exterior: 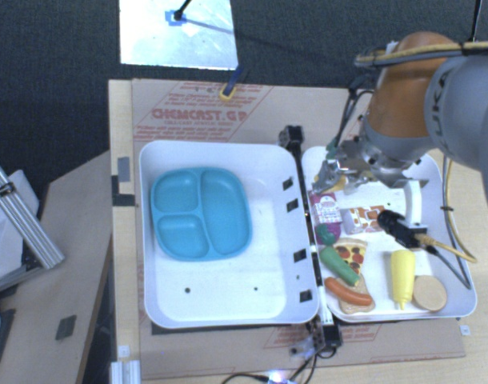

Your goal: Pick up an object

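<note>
The arm's bulk hides the upper part of the right bin, and the tool at its upper left corner is too blurred to read. Toy food crowds the bin's lower half: hot dog, mustard bottle, pizza slice. The left bin has open floor around a blue tray.

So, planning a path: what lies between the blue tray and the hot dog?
In the camera view, bare white bin floor, then the bins' adjoining walls with black clips, separate the blue tray from the hot dog.
</note>
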You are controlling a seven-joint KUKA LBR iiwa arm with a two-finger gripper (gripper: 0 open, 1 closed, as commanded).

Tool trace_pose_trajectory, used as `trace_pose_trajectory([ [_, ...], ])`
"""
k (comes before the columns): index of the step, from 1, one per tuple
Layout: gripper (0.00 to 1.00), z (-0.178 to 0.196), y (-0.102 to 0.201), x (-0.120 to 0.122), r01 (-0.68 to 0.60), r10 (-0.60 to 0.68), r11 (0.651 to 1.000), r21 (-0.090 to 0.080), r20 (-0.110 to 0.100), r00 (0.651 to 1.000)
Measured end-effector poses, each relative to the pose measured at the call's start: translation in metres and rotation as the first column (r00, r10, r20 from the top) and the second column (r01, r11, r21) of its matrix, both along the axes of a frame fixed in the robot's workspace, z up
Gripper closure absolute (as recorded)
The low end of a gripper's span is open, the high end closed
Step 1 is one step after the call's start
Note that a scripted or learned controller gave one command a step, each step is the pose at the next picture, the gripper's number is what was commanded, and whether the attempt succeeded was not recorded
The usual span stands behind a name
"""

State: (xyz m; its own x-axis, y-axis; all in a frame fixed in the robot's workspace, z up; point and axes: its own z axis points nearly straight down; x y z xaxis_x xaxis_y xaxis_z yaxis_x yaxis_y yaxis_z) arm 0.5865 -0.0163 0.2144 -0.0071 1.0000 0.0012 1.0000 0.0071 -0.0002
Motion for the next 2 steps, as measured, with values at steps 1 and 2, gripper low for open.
trace_pose_trajectory([
  [1, 1.0, 0.02, -0.001, 0.004, 0.002, -0.002, 1.0, -0.001, 0.003, 1.0],
  [2, 1.0, 0.0, -0.009, 0.004, 0.007, -0.007, 1.0, -0.002, 0.0, 1.0],
])
